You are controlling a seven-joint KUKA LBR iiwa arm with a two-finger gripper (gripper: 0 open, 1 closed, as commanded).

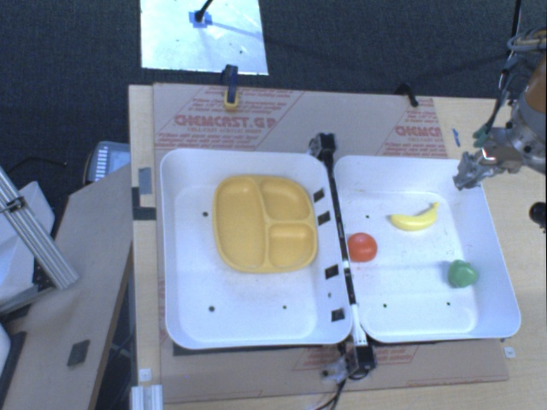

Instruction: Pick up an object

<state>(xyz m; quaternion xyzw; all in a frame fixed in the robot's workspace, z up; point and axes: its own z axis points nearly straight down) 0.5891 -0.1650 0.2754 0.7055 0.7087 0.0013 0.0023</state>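
In the right bin point(491, 310), banana point(415, 218), tomato point(362, 247) and green fruit point(461, 273) lie apart (jaws point(469, 174) state unclear).

Single fixed view, set above the bench and angled down, with both white bins point(256, 331) framed centrally and the arm point(523, 101) entering at the right edge.

The board point(282, 118) under the bins reads "CHEMCAST GP".

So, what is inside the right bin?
The right bin holds a banana, a tomato and a green fruit. Nothing covers them.
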